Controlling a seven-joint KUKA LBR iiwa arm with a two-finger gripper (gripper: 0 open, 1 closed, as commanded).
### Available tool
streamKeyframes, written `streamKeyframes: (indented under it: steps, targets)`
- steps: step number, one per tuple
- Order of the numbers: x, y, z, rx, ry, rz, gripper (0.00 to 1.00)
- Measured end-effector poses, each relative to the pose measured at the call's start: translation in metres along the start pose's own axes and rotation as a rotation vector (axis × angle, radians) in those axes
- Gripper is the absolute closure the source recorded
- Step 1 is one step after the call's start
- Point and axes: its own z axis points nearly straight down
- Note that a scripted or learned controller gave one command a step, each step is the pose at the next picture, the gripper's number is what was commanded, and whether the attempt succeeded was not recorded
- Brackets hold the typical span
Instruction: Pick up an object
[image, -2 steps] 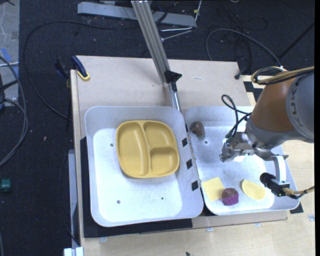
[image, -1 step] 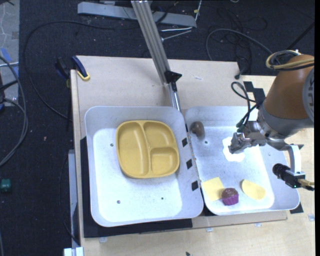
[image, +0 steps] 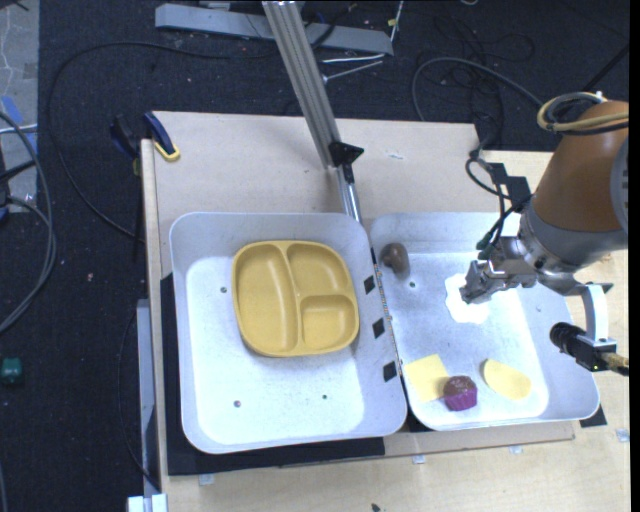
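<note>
**The arm is reaching down, but nothing is picked up yet**

On the left, the left bin (image: 200, 400) is holding a yellow plate (image: 296, 298) with three parts. The plate is sitting near the middle of that bin, a little toward 12 o'clock, and nothing is lying on it.

Next comes the right bin (image: 430, 265), and this is where the small things are waiting. A brown lump (image: 396, 258) is sitting at about 10 o'clock in this bin. A yellow block (image: 426, 376) is lying at 7 o'clock, and a purple thing (image: 460, 393) is just beside it at 6 o'clock. A yellow round piece (image: 507, 379) is resting at about 5 o'clock.

Near the middle of the right bin a white thing (image: 466, 303) is lying, and the gripper (image: 482, 283) is hanging right over it, maybe touching it. I cannot tell if the gripper is spread or pressed together, because it is dark and small here.

So I am thinking the pick is just starting. All the things are lying in the bin, so the grab and the lift are left to do.
</note>
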Motion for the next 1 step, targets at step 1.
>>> streamKeyframes:
  steps: [1]
  targets:
    - [0.0522, 0.0131, -0.0117, 0.001, 0.001, -0.004, 1.00]
